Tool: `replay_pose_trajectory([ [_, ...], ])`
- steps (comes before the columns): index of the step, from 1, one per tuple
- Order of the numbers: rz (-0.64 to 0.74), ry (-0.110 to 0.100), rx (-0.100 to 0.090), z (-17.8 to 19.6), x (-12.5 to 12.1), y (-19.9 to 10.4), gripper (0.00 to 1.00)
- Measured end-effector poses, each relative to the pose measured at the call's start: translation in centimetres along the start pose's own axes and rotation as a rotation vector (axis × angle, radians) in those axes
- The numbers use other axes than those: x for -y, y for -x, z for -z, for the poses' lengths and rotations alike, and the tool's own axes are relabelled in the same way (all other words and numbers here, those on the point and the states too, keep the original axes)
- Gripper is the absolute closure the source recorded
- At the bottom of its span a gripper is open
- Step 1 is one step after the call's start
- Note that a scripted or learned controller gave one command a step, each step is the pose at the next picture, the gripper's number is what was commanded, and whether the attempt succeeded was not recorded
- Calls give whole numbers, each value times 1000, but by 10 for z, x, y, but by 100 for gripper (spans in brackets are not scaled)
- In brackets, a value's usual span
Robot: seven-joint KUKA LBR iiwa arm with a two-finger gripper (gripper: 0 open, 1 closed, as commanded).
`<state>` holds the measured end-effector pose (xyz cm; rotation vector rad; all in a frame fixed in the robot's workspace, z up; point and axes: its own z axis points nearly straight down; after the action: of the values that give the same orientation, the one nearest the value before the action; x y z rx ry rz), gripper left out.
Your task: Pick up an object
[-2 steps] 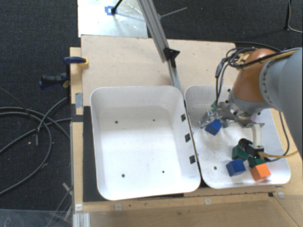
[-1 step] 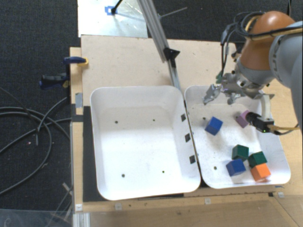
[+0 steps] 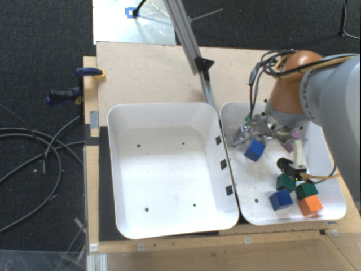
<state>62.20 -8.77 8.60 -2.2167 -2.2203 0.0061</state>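
My gripper [image 3: 246, 134] hangs over the upper left part of the right bin [image 3: 327, 208], below the orange wrist band. A blue cube [image 3: 255, 150] lies tilted just beneath and to the right of it, close enough that I cannot tell whether they touch. Near the bin's front right sit a second blue cube [image 3: 280, 200], a dark green block [image 3: 286, 182], another green block [image 3: 306, 189] and an orange block [image 3: 310, 206].
The left bin [image 3: 121, 151] stands beside the right one, with their walls meeting near the gripper. A slanted metal pole [image 3: 186, 33] crosses the bench behind the bins. Cables lie on the dark floor at the left.
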Motion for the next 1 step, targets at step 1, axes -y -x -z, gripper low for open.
replay_pose_trajectory([
  [1,-1,3,0,5,37,-6,0],
])
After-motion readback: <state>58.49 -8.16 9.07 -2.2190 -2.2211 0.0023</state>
